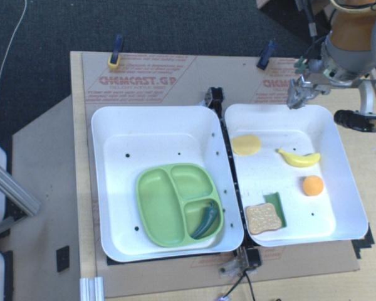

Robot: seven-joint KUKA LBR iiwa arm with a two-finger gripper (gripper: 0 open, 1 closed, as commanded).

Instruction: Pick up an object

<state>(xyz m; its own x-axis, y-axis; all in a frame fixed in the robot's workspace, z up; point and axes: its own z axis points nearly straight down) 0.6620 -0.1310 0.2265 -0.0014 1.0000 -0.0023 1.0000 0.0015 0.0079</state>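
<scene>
The right bin (344, 168) holds a pale yellow disc (246, 145), a yellow banana (299, 158), an orange ball (313, 185), a slice of brown bread (263, 218) and a green block (276, 207) half under the bread. In the left bin (106, 168) lies a green divided plate (172, 202) with a dark green pepper (205, 221) in its lower right compartment. My gripper (296, 100) hangs above the far rim of the right bin, up and right of the banana, with nothing between its fingers.
Both bins rest on a cardboard sheet (150, 77) clamped at the back by a yellow-blue clamp (116, 52) and a blue clamp (266, 55). A black clip (214, 96) sits at the back between the bins.
</scene>
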